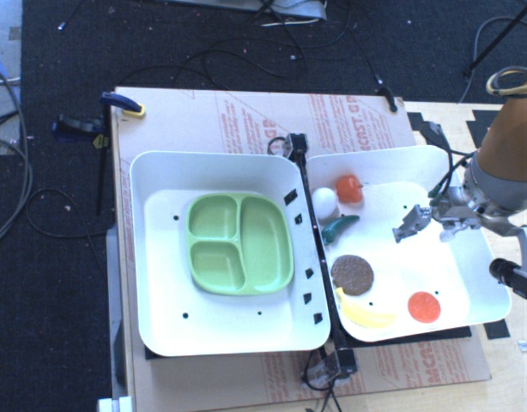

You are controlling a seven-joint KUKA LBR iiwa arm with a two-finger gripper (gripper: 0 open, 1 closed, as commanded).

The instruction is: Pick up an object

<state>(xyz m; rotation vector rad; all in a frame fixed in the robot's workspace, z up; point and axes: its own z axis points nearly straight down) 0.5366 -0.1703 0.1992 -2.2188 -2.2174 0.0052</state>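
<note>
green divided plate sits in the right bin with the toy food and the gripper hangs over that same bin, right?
Not quite. The camera view shows the green divided plate in the left bin, by itself. The toy food lies in the right bin, and the gripper does hang over that right bin.

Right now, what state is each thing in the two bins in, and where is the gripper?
green divided plate: flat in left bin, compartments bare.
white ball: right bin, by the divider, touching the orange ball.
orange ball: free.
teal piece: lying flat.
brown disc: flat.
yellow banana: lying at the near rim.
red disc: flat.
gripper: over right bin, nothing visibly held.
</note>
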